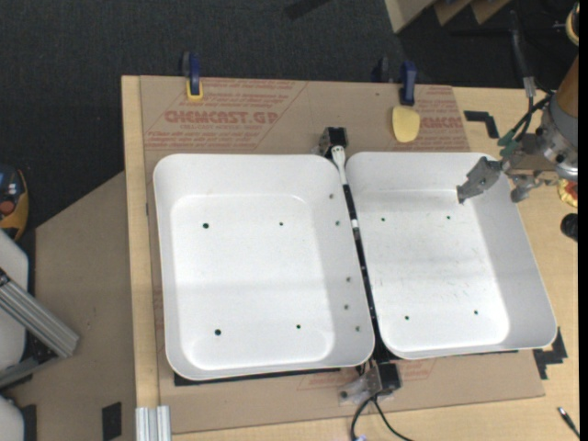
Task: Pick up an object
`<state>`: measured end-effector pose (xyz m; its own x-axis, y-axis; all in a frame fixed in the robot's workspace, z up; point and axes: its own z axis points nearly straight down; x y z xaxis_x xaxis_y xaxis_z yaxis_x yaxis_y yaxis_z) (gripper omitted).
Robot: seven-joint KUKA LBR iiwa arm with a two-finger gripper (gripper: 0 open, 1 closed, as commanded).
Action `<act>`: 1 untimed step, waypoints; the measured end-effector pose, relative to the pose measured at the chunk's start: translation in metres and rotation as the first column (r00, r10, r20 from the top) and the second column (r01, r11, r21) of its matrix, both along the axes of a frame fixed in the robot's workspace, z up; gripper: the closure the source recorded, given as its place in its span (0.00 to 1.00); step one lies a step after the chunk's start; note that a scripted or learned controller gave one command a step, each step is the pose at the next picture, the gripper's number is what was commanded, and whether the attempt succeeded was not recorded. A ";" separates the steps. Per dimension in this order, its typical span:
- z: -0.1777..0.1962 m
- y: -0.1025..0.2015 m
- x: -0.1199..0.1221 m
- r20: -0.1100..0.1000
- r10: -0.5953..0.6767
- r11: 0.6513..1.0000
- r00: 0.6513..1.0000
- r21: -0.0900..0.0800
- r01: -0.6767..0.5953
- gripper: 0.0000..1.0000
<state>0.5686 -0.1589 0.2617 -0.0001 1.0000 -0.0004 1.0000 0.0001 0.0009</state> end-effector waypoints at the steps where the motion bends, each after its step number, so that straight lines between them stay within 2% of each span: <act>1: 0.011 0.000 0.001 0.003 0.001 1.000 1.000 -0.001 -0.001 1.00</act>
<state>0.5693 -0.1590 0.2727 -0.0007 1.0000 -0.0017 1.0000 0.0007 0.0043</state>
